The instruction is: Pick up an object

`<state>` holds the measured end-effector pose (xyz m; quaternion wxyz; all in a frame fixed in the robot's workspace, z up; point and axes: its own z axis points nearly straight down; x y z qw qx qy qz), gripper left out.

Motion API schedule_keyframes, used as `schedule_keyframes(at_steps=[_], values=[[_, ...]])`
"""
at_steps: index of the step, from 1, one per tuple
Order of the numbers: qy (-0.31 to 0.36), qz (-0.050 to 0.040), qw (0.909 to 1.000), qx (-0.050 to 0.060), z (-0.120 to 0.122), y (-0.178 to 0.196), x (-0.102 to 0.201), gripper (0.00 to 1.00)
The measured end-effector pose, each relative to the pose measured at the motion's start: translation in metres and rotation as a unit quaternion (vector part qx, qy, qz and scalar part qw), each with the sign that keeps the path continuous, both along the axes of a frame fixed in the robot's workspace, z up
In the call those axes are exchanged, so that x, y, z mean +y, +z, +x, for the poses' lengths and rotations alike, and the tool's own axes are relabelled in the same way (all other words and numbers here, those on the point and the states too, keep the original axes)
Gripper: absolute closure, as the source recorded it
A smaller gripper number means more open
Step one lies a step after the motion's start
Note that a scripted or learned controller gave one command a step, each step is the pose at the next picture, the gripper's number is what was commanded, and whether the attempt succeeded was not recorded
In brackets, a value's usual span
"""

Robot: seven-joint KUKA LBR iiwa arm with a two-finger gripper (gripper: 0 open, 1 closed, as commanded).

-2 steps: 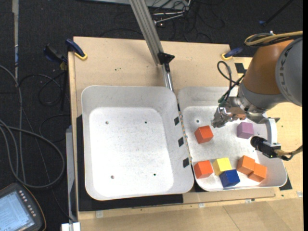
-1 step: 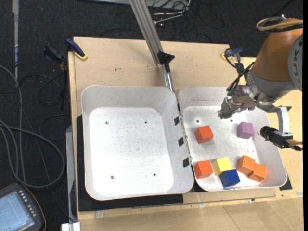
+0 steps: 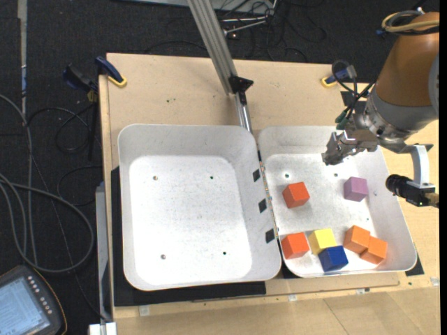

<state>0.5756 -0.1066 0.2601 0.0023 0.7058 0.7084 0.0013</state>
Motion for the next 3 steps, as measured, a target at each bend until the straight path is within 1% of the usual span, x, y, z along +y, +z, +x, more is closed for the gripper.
schedule_keyframes(at_steps=[1,2,3], values=[[0.002,0.0011,1.0,0.002,0.002,-0.014,0.049,1.0],[0.002,0.0016,1.0,0.003,-0.001,-0.022,0.102,1.0],[0.002,0.0015,1.0,0.001,0.011,-0.013,0.156,1.0]])
